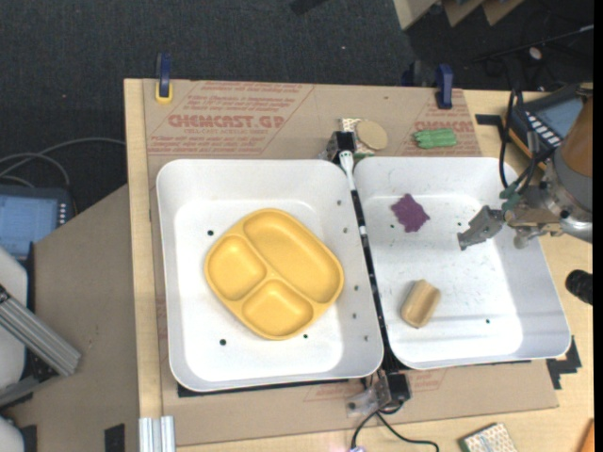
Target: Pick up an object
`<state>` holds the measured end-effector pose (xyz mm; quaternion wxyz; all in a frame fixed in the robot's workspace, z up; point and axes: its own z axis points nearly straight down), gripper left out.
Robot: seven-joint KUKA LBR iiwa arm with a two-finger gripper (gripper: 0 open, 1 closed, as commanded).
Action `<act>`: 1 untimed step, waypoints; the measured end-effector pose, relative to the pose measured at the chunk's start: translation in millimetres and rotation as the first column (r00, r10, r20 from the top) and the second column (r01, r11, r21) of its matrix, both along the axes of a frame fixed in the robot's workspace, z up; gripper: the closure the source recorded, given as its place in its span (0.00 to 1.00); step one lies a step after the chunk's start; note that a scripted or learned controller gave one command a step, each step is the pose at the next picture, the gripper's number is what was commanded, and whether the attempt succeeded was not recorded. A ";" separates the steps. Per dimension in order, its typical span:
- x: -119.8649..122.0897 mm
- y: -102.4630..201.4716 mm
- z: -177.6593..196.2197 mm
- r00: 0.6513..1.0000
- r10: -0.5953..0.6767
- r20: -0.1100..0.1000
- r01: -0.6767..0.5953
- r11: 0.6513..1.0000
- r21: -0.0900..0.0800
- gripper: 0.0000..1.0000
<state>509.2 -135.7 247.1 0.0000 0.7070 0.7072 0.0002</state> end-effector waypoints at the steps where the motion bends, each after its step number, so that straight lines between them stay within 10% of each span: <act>1: 62.0 -10.3 -113.2 1.000 0.002 -0.005 -0.002 1.000 0.001 0.00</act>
